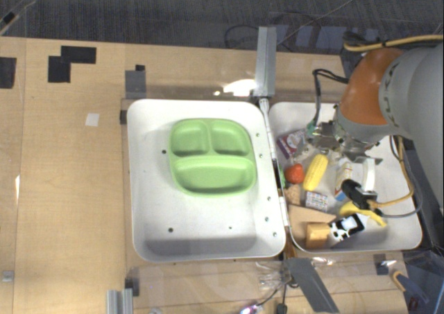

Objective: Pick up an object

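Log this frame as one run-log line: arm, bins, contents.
arm: over right bin | right bin: corn, tomato, other clutter | left bin: green tray | grasp: none seen

Arm [395, 94] cut off at right edge; its wrist hides gripper [345, 147] fingers and right bin [409, 233] upper part.
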### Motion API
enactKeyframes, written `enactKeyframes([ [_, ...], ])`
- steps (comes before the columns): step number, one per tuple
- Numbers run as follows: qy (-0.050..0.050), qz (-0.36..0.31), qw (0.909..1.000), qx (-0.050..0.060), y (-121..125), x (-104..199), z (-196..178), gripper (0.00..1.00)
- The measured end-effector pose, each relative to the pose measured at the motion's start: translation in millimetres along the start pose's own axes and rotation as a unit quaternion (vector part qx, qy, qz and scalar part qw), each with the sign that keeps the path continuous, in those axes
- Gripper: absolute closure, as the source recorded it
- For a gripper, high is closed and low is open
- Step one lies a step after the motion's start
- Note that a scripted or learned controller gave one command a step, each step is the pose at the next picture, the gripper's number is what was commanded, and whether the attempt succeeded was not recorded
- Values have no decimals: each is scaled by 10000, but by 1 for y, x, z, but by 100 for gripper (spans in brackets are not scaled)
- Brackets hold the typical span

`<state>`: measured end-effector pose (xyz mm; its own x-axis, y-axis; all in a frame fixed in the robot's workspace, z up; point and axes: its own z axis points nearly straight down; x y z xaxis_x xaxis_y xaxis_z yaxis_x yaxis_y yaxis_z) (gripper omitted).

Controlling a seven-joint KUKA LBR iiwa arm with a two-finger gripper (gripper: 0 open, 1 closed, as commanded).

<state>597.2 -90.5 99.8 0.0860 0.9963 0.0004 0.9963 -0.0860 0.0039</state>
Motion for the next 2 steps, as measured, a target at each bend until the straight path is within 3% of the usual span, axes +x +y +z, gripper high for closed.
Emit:
enactKeyframes([
  [1, 7, -7, 10000, -21, 2, 0, -12, 100],
  [2, 1, 234, 9997, -7, 51, 65, -87, 100],
])
